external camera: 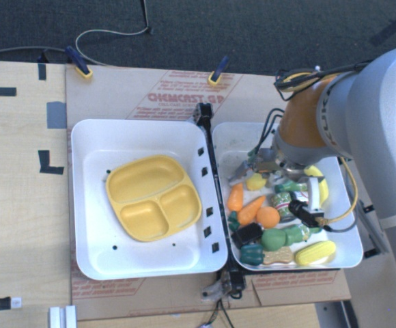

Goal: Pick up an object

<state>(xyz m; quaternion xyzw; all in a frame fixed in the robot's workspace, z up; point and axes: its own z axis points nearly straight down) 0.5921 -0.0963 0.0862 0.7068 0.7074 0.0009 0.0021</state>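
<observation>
Whether the jaws are parted or closed cannot be told, since the gripper (274,176) is reaching down into the right bin (348,251) with the wrist covering it. Crowding around it are toy foods: a small yellow piece (256,182), two carrots (244,205), an orange ball (267,216), a corn cob (315,253). A yellow divided plate (154,197) is lying in the left bin (89,183).

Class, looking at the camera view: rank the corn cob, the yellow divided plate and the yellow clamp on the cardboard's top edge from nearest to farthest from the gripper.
Measured from the gripper, down in the right bin:
1. Corn cob, same bin, front corner.
2. Yellow clamp, cardboard's top edge.
3. Yellow divided plate, left bin.
</observation>
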